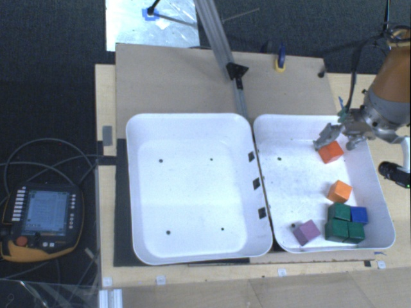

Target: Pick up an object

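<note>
A: What lies around the two bins on the desk (192,76)?

B: A grey pole (215,27) slants down from the top to a black clamp (236,71) just above the gap between the bins. A small blue and yellow clip (280,59) sits on the desk's far edge. Off the desk at the left, a teach pendant (42,223) with a lit screen lies on the dark floor, its cables looped around it. Any writing on its screen is too small to read.

A: And the bins?

B: The left bin (138,172) shows bare white floor with a few dark dots. The right bin (282,133) holds all the blocks: a red-orange block (330,152) near its far right side, a smaller orange block (340,190) below that, then a cluster in the near right corner of green blocks (340,223) touching a blue block (358,215). A purple block (307,231) lies just left of that cluster.

A: Where is the claw?

B: The claw (339,133) hangs over the right bin's far right part, right at the red-orange block's upper edge. Its fingers look spread, one left and one right above the block, and nothing sits between them.
</note>
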